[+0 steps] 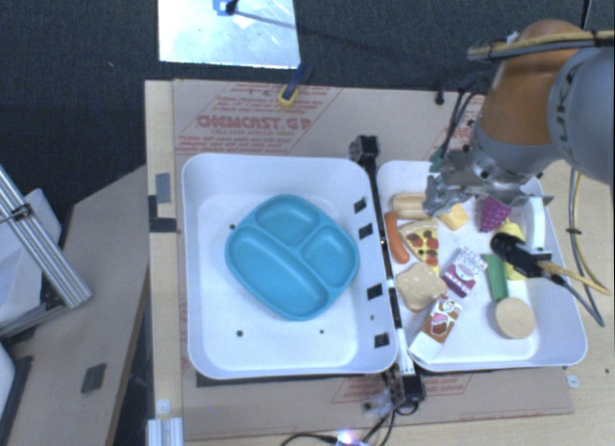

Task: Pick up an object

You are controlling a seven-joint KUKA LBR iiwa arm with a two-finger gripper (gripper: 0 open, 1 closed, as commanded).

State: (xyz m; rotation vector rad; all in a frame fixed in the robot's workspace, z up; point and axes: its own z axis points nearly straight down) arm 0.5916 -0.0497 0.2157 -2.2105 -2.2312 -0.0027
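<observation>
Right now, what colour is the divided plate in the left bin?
Light blue. The divided plate shows plainly in the camera view.

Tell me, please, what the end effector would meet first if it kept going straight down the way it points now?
Probably the yellow cheese-like wedge or the bread roll beside it: the end effector hangs over the far left part of the right bin. Depth is hard to judge from this slanted view, so which comes first is uncertain.
</observation>
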